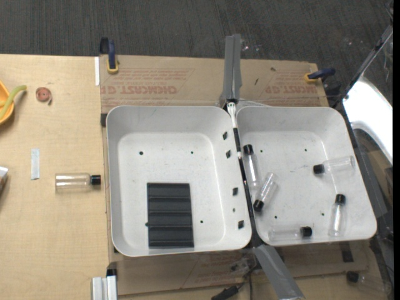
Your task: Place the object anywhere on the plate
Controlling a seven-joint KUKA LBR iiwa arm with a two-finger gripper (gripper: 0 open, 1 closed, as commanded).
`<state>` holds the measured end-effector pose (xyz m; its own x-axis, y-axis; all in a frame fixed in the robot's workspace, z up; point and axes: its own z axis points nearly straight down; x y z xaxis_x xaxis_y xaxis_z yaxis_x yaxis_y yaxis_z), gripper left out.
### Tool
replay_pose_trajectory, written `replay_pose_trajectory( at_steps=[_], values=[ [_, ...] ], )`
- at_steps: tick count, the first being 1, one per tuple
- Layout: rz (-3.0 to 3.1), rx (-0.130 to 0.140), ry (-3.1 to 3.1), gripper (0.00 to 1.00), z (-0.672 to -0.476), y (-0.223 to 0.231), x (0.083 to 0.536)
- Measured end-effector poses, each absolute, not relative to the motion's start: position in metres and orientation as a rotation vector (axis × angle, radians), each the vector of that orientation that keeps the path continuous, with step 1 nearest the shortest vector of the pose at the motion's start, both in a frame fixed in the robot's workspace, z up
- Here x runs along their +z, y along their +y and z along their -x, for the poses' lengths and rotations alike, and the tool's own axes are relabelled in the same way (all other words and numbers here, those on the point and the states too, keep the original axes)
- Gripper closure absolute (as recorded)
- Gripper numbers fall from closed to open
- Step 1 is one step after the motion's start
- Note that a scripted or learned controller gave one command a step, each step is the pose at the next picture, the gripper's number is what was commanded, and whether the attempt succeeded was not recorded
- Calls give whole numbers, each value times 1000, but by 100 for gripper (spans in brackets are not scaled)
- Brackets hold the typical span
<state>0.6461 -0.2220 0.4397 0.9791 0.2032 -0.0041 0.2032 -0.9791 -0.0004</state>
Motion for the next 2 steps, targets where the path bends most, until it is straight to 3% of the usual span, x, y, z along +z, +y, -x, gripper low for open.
replay_pose_trajectory(
  at_steps=[1,2],
  values=[
    [-3127,-7,312,0,-605,-222,440],
    [-3126,-8,318,0,-646,-208,431]
  ],
)
